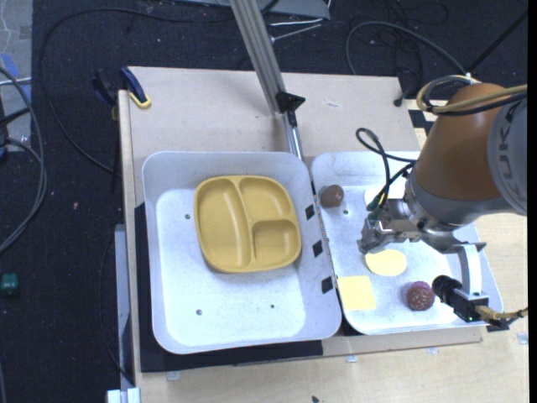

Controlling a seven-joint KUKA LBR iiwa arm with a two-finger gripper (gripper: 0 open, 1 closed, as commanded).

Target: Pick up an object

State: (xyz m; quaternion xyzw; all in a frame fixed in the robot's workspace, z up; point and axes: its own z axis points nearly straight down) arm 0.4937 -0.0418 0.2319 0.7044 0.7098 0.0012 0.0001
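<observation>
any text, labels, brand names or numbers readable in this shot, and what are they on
"UK": partial dark lettering, cut off by the frame edge, on the grey arm above the gripper; the rest of the word is out of view.
No readable text on the yellow divided tray, the white bins, the pale round piece, the yellow square piece or the two small dark round items.

In the right bin, you have open floor toward 12 o'clock, with a brown ball at 10. The gripper crowds the pale disc; the yellow square and dark red ball stand toward 6.
</observation>
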